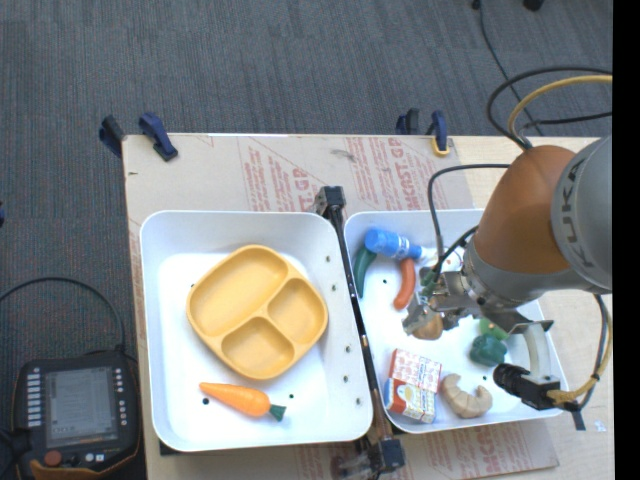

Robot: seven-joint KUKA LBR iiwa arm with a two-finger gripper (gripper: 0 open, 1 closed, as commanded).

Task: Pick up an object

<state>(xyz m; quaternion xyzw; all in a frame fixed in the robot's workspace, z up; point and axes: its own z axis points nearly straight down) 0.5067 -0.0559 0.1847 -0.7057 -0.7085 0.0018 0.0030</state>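
My gripper hangs low over the middle of the right bin, under the grey and orange arm. A small brown object lies right at its tip; whether it is held I cannot tell. Around it in this bin lie an orange-red sausage, a blue bottle, a dark green piece, a teal object, a red and white carton and a tan curved piece.
The left bin holds a yellow divided plate and an orange carrot near its front wall. A handheld control pad sits on the floor at the lower left. Clamps grip the bench's far edge.
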